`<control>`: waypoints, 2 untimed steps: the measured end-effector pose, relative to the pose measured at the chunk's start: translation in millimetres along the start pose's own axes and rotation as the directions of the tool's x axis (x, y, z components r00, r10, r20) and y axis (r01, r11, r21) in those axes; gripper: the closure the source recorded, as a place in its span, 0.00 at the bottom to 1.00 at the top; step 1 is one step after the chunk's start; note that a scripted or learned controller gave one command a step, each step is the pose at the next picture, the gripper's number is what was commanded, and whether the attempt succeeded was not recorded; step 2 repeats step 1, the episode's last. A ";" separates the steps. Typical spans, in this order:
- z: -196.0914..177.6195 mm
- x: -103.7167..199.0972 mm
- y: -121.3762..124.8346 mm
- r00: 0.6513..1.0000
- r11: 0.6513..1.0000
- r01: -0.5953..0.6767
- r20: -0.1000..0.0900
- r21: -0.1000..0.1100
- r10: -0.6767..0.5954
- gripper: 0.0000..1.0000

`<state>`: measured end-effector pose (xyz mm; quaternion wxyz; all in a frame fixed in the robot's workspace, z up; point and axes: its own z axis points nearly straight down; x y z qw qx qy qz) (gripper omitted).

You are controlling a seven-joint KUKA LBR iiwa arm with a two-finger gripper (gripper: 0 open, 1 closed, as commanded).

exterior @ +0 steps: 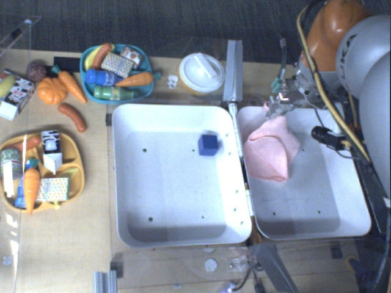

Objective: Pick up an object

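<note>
A small blue cube (209, 144) lies in the left bin (153, 218), toward its upper right. A crumpled pink cloth (269, 152) rests in the right bin (317, 212), against its left wall. My gripper (278, 104) hangs at the far left corner of the right bin, right over the cloth's upper end. The cloth's top edge reaches up to the gripper's tip, and whether they touch is unclear. The grey arm with its orange band (327, 26) comes in from the upper right.
A white lidded bowl (201, 72) stands behind the bins. A blue bowl of toy food (116, 72) and a yellow tray of toy food (40, 173) sit at the left, with loose toy vegetables (61, 90) on the bench. Cables (333, 139) hang over the right bin.
</note>
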<state>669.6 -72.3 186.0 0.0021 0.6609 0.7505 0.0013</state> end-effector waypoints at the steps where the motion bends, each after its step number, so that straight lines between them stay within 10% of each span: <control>1: 2.2 38.2 4.4 0.952 0.952 0.306 -0.002 0.002 -0.306 1.00; 2: 2.2 38.2 4.4 0.952 0.952 0.306 -0.002 0.002 -0.306 1.00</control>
